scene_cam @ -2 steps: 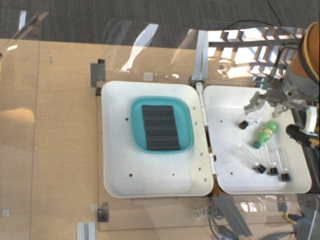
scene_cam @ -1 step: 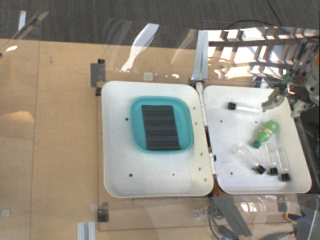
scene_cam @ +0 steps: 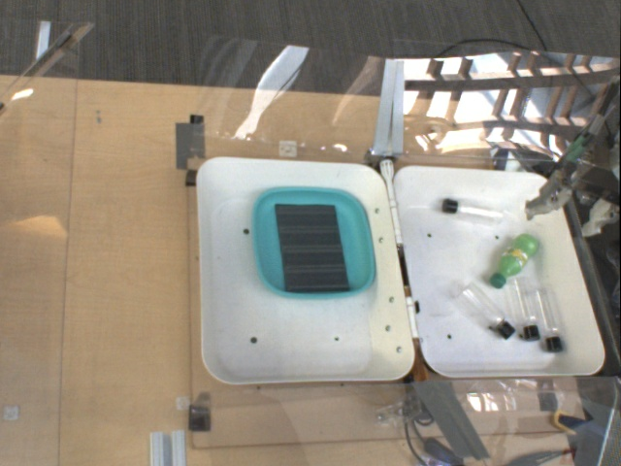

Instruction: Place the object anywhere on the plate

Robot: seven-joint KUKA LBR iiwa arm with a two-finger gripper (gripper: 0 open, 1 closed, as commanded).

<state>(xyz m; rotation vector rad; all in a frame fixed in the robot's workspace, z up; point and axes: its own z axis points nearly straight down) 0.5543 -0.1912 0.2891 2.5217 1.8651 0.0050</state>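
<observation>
Pincer (scene_cam: 541, 204): I see it over the right bin's (scene_cam: 437, 348) far edge; jaw state, I can't tell.
Green bottle (scene_cam: 512, 259): just below it.
Teal plate (scene_cam: 361, 250): well left, perhaps holding a dark ribbed pad (scene_cam: 311, 248).

A small green plastic bottle (scene_cam: 511, 260) lies tilted just below-left of the gripper (scene_cam: 539, 205); the teal square plate (scene_cam: 314, 242) sits far left.

Robot arm reaches in at the frame's right edge.

The jaws (scene_cam: 543, 205) sit low on the right of the picture, a pale grey tip angled down and toward the left, with the rest of the arm rising behind them up and to the right, partly cut off by the frame. Whether the jaws are parted or closed cannot be made out; nothing is seen between them.
</observation>
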